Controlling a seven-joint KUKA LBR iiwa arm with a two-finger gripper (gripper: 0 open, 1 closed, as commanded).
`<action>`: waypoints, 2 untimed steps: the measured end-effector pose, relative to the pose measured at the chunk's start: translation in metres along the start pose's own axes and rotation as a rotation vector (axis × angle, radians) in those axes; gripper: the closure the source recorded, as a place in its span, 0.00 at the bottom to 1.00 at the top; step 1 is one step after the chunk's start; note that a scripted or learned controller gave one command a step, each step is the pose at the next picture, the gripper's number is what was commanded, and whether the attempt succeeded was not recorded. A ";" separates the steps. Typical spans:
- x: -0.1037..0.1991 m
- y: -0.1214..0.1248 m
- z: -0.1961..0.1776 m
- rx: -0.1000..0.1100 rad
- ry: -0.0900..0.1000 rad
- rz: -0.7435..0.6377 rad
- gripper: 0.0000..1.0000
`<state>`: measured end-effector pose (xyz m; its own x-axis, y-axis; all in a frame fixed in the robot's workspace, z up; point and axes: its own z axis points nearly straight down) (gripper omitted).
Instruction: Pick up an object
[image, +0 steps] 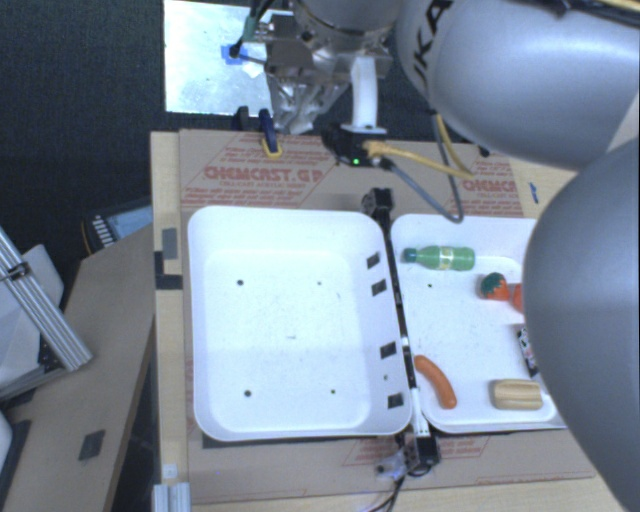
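The grey arm fills the upper right and right side, blurred and cut off by the frame edges, and it covers the right part of the right bin. Its gripper sits high, beyond the far edge of the bins, above the brown cardboard sheet; the metal parts there are tangled with cables and too unclear to say whether it is open or closed, and nothing can be made out in its grasp. The left bin is shown whole, a shallow white tray beside the right one, the two meeting along a dark divider with clips. In the right bin, a green bottle lies on its side near the far wall. A tan block rests near the front wall, and an orange sausage-shaped piece lies just to its left, close to the divider. A small green and orange object sits at the arm's edge, partly hidden, so its shape is unclear.
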<state>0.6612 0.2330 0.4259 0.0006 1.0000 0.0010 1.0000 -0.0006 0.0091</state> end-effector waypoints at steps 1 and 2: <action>0.001 -0.048 0.025 0.012 -0.001 -0.004 1.00; -0.025 -0.129 -0.004 0.006 0.002 -0.006 1.00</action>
<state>0.5317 0.2082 0.4285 -0.0052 1.0000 0.0028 1.0000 0.0052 0.0028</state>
